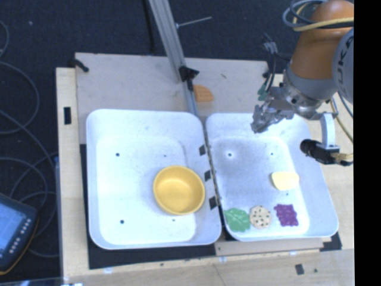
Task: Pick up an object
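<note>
Objects for picking are lined up along the near edge of the right bin [309, 216]: a green leafy piece [237, 218] at the left, a round speckled cookie [260, 217] just beside it, and a purple bunch of grapes [286, 214] next along to the right. A little farther back and to the right lies a pale yellow block [285, 180], on its own, apart from the row of three.

Over in the left bin [113, 177], a yellow bowl [178, 189] sits upright toward the near right part, close to the seam where the two bins meet.

And up at the far side of the right bin we have the gripper [262, 121], hanging over the far edge, well apart from all four pieces. Nothing is seen between its fingers, and whether they are spread or closed I cannot tell from this angle. Behind it rises the arm [318, 52], grey with its orange band, coming in from the right.

Beyond the bins, a small orange thing [203, 94] rests on the bench [131, 82], just beside a slanted metal rail [169, 37] that runs from the far side down toward the seam between the bins. At the near left corner, a tablet screen [12, 231] glows blue.
</note>
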Available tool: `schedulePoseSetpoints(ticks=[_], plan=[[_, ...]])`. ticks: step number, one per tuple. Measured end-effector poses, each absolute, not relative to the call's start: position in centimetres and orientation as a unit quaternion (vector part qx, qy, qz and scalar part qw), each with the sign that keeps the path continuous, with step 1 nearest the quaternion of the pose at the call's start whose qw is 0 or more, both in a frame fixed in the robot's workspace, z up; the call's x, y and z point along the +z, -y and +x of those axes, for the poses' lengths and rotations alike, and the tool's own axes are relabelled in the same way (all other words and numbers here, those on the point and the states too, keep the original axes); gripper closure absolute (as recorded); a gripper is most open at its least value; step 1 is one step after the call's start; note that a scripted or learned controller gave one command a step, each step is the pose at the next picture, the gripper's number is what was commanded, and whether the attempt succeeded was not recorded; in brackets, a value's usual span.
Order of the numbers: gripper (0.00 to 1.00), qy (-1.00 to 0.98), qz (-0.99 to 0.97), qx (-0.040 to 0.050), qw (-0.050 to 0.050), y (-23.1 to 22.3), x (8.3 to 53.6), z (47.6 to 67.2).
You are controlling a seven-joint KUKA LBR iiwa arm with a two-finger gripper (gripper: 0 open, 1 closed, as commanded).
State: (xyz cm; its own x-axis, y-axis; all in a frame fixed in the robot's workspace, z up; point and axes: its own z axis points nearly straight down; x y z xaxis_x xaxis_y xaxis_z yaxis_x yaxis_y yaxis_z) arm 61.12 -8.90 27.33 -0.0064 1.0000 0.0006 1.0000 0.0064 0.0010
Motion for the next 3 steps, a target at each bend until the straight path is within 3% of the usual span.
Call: schedulePoseSetpoints(ticks=[3], plan=[[1.00,-0.710,0.704,0.0003,-0.001,-6.3,23.8,58.0]])
